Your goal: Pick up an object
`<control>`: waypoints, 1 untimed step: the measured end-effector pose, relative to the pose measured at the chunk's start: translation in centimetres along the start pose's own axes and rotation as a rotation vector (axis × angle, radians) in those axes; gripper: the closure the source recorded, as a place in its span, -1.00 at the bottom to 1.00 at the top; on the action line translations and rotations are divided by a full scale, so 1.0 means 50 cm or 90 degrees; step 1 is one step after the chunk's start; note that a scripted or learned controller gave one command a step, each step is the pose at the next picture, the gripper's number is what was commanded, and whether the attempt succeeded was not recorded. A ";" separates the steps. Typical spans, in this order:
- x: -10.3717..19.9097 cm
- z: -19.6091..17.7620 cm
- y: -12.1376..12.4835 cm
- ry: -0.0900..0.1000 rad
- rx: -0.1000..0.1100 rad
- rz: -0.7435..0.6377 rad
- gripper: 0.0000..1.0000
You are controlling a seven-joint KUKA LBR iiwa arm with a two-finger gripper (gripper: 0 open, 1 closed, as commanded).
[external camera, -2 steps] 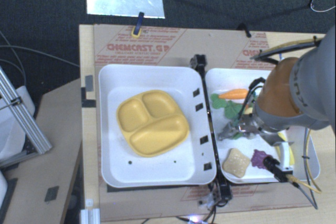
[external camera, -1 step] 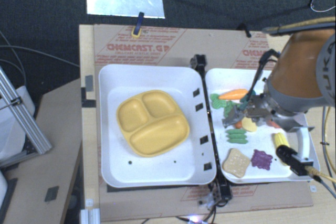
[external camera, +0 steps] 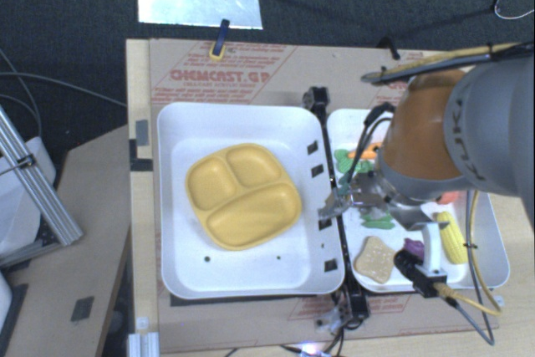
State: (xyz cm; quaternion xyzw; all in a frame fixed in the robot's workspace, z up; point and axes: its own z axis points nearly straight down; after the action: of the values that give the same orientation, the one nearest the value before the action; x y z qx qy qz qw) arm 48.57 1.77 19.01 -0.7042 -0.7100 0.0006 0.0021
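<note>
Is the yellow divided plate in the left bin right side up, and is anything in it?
Upright and empty: the yellow plate shows three bare compartments facing up.

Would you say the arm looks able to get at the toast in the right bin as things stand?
Probably yes. The toast lies flat and uncovered near the front of the right bin, just below the arm, with nothing on top; the purple piece beside it is the only near neighbour.

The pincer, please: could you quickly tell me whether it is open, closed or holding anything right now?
Pincer: cannot be told; it sits low over the right bin, hidden under the arm's wrist.
</note>
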 end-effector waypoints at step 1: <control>-0.068 -0.077 0.003 -0.002 -0.006 0.006 -1.00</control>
State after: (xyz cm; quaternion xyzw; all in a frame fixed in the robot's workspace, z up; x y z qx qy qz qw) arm 48.77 -1.65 22.88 -0.7074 -0.7068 -0.0015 -0.0024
